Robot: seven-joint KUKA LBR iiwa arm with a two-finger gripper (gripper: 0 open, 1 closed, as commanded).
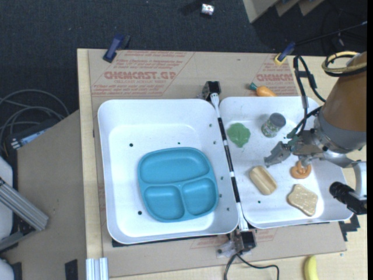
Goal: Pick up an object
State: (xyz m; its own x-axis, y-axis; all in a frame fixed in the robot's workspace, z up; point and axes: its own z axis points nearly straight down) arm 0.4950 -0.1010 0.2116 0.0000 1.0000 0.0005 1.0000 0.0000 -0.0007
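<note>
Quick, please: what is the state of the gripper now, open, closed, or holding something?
Gripper: open, fingers spread, holding nothing; it is over the right white bin, above the tan bread-roll-shaped toy.

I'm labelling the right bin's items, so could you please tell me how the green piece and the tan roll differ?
The green piece is leafy green and roundish; the tan roll is beige and elongated, lying diagonally. The green piece lies nearer the bin's far side, the tan roll nearer the middle. Both lie loose near the divider.

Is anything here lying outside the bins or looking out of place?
Yes. A toy carrot lies on the bench behind the right bin, and a yellow banana-like thing lies in front of it, both outside.
</note>
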